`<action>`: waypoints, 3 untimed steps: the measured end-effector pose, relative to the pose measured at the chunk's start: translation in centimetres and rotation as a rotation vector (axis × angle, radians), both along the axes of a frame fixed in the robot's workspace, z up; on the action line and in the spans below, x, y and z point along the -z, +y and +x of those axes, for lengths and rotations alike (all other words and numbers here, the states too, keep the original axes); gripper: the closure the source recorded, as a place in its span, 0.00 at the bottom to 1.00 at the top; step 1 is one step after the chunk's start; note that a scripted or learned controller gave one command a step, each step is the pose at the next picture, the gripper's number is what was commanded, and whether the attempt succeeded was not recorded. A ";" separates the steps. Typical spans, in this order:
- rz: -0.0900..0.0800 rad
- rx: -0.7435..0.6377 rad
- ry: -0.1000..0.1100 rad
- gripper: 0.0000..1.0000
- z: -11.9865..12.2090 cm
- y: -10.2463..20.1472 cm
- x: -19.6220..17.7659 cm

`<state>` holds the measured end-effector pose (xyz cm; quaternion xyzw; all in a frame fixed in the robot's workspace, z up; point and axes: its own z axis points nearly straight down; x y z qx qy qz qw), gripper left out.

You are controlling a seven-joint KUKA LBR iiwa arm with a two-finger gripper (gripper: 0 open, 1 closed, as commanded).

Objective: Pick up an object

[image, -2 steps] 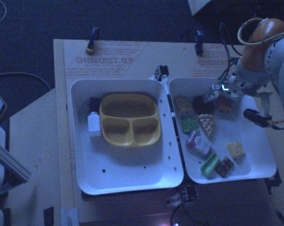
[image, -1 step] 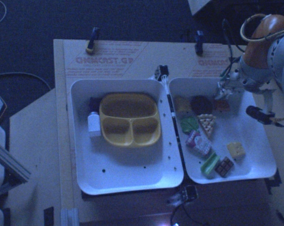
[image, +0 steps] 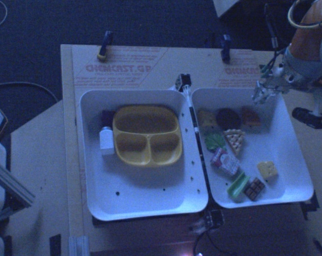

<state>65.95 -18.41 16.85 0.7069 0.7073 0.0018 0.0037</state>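
Gripper [image: 260, 96]: over the right bin's [image: 299, 159] far edge; I cannot tell its state.
Objects: small food toys below-left of gripper, brown round one [image: 227, 118] nearest.
Yellow plate [image: 147, 135]: far left.

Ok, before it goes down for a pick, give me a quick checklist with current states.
1. Gripper over the right bin: ok, above its far right corner.
2. Nothing between the fingers: ok, none seen.
3. Fingers open: cannot tell, too dim.
4. Target directly below: not ok, nearest item, the brown piece, sits nearer the camera.
5. Items apart enough: not ok for the green stick and chocolate, which touch.
6. Yellow tray out of the way: ok, left bin.
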 end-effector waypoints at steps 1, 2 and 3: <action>0.000 -0.001 0.000 1.00 0.1 0.0 -5.5; 0.004 -0.004 0.009 1.00 -1.1 4.7 -6.5; 0.005 -0.005 0.010 1.00 -2.6 10.0 -7.1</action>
